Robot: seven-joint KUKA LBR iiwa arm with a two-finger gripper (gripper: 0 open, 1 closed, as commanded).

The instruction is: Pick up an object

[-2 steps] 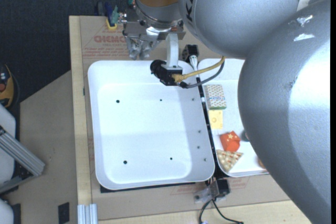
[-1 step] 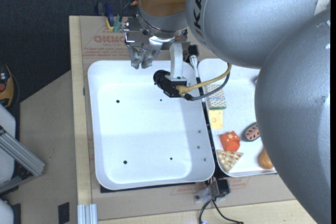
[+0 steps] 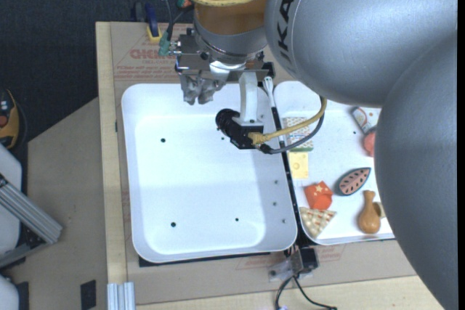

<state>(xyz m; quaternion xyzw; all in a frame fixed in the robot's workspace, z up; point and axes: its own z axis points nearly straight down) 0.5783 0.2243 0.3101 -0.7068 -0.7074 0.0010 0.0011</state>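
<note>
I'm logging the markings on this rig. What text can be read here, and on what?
"KA" on the grey arm, the tail of a larger word cut off by its curve.
Red print on the bench board behind the left bin: too blurred to read.
Nothing legible on the toy items.

Tan wooden bench top with red printed lettering near its far edge, sitting over dark blue-grey carpeted floor. Silver aluminium extrusion rail runs at a slant at lower left, with white rounded shapes beside it, too cropped to identify. Light is even and bright, soft shadow across the bench's left side.
</note>
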